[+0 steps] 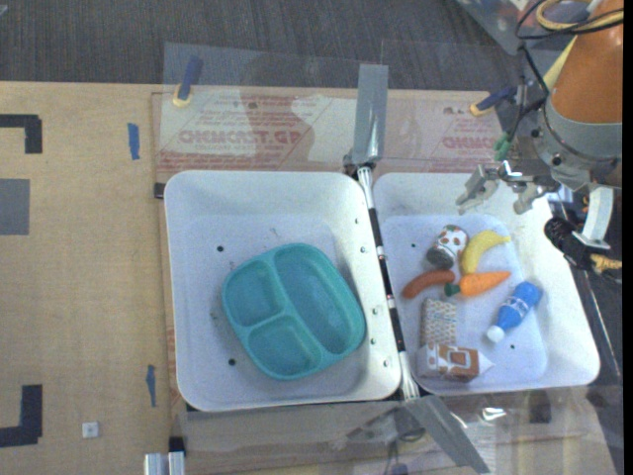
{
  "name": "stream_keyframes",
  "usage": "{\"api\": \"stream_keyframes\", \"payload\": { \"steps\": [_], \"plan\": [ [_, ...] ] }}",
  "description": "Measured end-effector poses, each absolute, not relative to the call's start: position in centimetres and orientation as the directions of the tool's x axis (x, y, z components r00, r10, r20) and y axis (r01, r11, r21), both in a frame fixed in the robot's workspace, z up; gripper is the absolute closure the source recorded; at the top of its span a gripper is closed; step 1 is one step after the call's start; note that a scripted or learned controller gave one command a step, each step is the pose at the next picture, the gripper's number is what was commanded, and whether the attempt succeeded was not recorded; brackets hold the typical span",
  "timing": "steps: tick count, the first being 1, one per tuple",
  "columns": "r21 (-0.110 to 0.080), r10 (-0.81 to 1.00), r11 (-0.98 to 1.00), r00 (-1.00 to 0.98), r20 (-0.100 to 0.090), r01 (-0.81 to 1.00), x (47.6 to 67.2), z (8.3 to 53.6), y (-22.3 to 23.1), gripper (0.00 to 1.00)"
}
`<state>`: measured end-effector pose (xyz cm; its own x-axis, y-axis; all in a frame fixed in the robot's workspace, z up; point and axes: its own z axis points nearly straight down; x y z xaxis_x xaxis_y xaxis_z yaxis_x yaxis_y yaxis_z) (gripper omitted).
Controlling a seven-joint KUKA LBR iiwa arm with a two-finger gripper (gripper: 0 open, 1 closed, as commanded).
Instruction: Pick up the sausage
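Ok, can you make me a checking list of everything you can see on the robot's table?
Surface: bench bearing two white bins; left bin, right bin.
Job's things: sausage in the right bin, lying against the carrot.
Clutter: banana, blue bottle, small carton, brown packet, a dark and white toy; teal divided plate in the left bin.
Grippers: gripper above the right bin's far edge, holding nothing.
Cables: black cables by the arm.
Surroundings: blue tape marks on the bench.
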<state>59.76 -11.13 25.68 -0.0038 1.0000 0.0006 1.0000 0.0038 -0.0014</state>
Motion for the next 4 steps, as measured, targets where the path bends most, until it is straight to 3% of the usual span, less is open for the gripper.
{"api": "stream_keyframes", "payload": {
  "steps": [1, 2, 3, 4],
  "plan": [
    [-0.001, 0.995, -0.099, 0.099, 0.0, 0.995, 51.8, 11.6, -11.4, 0.0],
    [0.006, 0.967, -0.254, 0.254, 0.009, 0.967, 52.7, 8.9, -16.1, 0.0],
    [0.007, 0.941, -0.339, 0.339, 0.0, 0.941, 61.7, 8.8, -15.8, 0.0],
    [0.009, 0.942, -0.335, 0.335, 0.001, 0.942, 61.9, 9.9, -15.6, 1.0]
  ]
}}
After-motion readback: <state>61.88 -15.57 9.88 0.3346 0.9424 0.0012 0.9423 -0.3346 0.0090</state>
